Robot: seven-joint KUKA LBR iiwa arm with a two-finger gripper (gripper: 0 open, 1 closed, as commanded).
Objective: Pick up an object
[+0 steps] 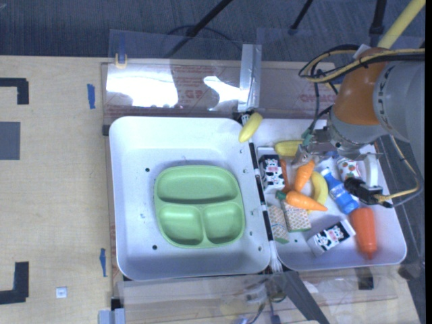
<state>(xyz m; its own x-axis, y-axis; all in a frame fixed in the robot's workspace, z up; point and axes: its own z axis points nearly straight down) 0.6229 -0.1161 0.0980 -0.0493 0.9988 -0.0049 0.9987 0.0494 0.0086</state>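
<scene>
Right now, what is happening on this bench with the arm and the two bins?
The grey arm reaches in from the right and is low over the right bin, which holds a pile of toy food: carrots, a banana, a blue bottle. I cannot tell if it holds anything. The left bin holds a green divided tray.

Arm (398, 100) cut off at right edge, pincer (316, 155) fingertips hidden (among toys), yellow banana (289, 148) partly covered
</scene>
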